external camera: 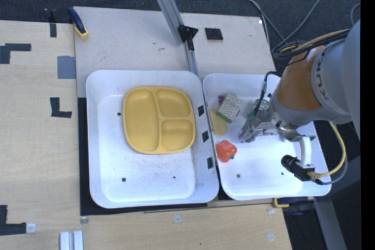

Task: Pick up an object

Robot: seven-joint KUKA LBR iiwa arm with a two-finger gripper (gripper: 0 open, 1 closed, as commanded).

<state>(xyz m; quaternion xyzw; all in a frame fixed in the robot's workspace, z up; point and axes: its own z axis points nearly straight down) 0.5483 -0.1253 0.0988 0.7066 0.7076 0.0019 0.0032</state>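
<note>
While the arm is reaching in from the right, the gripper [247,133] is hanging low in the right bin [263,184]; whether it is apart or together I cannot tell. Nothing is showing in its grasp. One orange-red lump [226,150] is lying just beside it, down and to its left, roundish with no clear long axis. Up and left are sitting one checkered block [229,106] and one pale yellow piece [218,124], touching. One yellow tray [159,119] is resting in the left bin [111,178]. Two bins, three small objects.
</note>
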